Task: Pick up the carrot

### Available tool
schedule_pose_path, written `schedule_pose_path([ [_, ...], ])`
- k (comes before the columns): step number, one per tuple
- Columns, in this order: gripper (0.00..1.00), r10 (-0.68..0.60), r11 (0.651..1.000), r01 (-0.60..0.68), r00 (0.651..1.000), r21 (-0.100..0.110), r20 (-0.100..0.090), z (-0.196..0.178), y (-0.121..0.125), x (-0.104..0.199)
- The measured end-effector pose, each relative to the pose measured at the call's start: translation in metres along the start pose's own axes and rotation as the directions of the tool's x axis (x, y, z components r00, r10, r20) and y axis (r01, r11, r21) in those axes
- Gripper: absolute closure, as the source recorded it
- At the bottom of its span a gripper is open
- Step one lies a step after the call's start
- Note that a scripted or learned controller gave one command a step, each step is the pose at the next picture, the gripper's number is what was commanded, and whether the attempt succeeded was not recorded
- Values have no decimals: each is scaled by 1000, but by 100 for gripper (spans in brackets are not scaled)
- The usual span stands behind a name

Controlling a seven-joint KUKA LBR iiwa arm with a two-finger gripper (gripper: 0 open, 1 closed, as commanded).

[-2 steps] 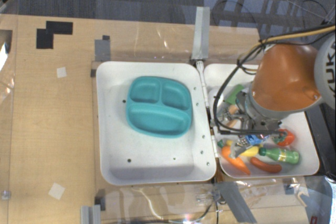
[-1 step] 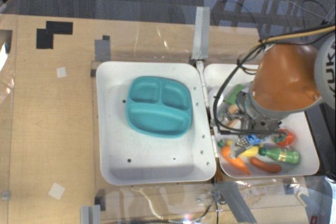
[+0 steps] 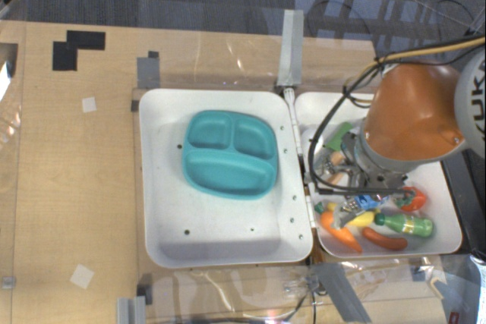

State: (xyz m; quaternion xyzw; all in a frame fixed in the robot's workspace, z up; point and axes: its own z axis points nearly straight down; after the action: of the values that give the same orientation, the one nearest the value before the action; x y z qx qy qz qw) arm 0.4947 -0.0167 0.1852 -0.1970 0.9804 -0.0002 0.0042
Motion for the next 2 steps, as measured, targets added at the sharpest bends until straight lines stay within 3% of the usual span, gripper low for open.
schedule_pose_path([
  [1,100,-4,1000,4,1000,3,10,-12,0,-4],
  [2,0,-4,1000,4,1000,3,10,-12,0,-4],
])
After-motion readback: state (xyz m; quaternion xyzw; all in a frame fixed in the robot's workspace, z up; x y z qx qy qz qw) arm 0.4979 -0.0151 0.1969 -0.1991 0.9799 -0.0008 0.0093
